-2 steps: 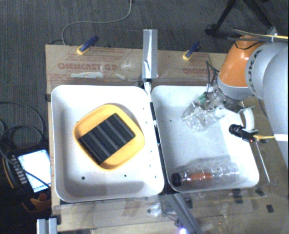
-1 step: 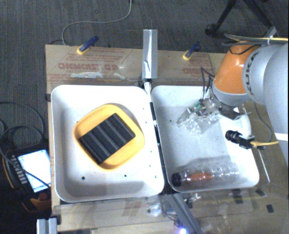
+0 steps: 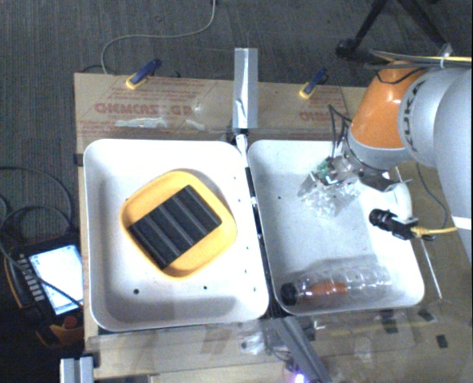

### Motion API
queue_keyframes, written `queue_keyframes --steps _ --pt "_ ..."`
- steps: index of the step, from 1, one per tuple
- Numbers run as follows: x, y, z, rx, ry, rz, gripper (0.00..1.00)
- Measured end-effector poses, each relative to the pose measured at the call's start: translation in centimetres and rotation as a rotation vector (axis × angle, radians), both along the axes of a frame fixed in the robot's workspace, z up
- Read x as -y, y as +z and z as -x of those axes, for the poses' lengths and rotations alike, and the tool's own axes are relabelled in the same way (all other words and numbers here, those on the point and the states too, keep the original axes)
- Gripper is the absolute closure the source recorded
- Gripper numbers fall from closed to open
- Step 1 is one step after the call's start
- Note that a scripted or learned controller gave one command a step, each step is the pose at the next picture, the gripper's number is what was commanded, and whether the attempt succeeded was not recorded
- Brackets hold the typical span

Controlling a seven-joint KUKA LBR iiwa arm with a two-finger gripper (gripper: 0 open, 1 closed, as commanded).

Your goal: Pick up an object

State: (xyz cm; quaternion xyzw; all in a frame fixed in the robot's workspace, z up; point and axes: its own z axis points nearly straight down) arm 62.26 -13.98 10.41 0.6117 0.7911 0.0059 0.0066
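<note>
On a cardboard-covered bench (image 3: 164,106) over dark carpet stand two white bins. The gripper (image 3: 337,168) hangs low in the right bin (image 3: 300,238), just above a crumpled clear plastic wrapper (image 3: 325,194). Whether it is spread or pinching, I cannot tell. The wrapper is shiny and see-through; it is probably very light, soft and slippery, best pinched at a raised fold.

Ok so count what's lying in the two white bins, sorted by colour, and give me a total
Yellow and black: 1, the ridged pad in the left bin.
Clear: 2, the plastic bottle and the crumpled wrapper in the right bin.
Total: 3.
</note>
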Motion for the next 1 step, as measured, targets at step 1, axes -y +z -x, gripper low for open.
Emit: queue_keyframes --steps 1 --pt "-7.25 7.98 -4.52 -0.021 0.036 0.002 1.0"
